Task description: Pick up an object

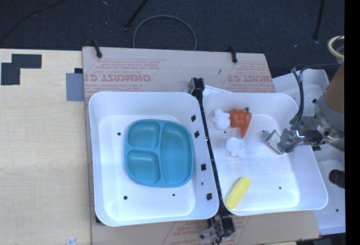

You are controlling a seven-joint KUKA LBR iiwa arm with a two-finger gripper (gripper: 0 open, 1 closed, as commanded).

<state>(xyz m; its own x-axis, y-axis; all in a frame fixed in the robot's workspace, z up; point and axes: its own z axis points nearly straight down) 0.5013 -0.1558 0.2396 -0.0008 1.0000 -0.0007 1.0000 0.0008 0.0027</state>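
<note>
Camera view, top-down at a slant. Two shallow white bins, smooth moulded plastic with rounded corners, side by side on a brown cardboard sheet (pixel 169 69); a black divider strip (pixel 205 148) between them.

Left bin (pixel 104 125): holds a light-blue plastic plate (pixel 159 152), glossy, rounded-rectangular, three compartments, nothing in any of them.

Right bin (pixel 306 182): holds four small items. Orange carrot-like toy (pixel 242 120) with a bit of green at the top, near the far wall. White lumpy piece (pixel 221 120) touching it on the left. Second white lumpy piece (pixel 236 147) just nearer, apart from both. Yellow oblong toy, corn-like (pixel 237 192), lying tilted near the front-left corner, well apart from the rest.

Gripper (pixel 279 142): metallic grey, over the right half of the right bin, reaching in from the right, nothing visible between the fingers; open or closed, cannot tell. Near the orange toy but apart from it.

Cardboard: red printing, upside down, reads roughly "CHEMCAST, G P" at two spots along the far edge. Pale wooden bench top (pixel 39 148) at left, with dark grey squares. Dark carpet beyond, cables lying on it.
</note>
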